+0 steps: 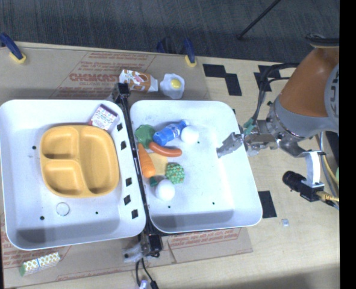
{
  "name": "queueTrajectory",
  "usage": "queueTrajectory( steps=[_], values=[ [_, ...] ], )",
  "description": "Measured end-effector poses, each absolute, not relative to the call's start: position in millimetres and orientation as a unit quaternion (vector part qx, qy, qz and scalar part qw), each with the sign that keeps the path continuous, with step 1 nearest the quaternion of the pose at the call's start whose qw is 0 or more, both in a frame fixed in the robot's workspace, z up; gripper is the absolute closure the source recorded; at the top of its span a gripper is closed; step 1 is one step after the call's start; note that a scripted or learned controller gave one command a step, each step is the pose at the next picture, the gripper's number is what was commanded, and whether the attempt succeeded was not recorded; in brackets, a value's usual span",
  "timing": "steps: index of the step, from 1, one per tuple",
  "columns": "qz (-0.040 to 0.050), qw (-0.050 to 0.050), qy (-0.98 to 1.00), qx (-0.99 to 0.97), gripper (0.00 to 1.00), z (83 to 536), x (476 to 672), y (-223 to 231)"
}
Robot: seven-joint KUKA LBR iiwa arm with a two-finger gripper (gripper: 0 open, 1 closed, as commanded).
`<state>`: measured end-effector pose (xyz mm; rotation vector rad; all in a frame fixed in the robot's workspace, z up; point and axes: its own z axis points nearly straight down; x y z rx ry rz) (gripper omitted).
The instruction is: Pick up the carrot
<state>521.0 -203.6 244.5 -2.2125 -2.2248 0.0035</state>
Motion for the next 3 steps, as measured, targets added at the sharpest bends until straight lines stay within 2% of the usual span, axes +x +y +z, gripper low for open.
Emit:
queueTrajectory(
  steps=[1, 2, 3],
  values=[
    [-0.0016, -0.002, -0.605, -0.796, 0.0, 96, 536.0, -154],
    [-0.0018, -0.003, -0.535, -0.845, 0.0, 95, 541.2, -99],
    [0.0016, 0.002, -0.429, -0.903, 0.0, 191, 558.0, -19]
  ],
)
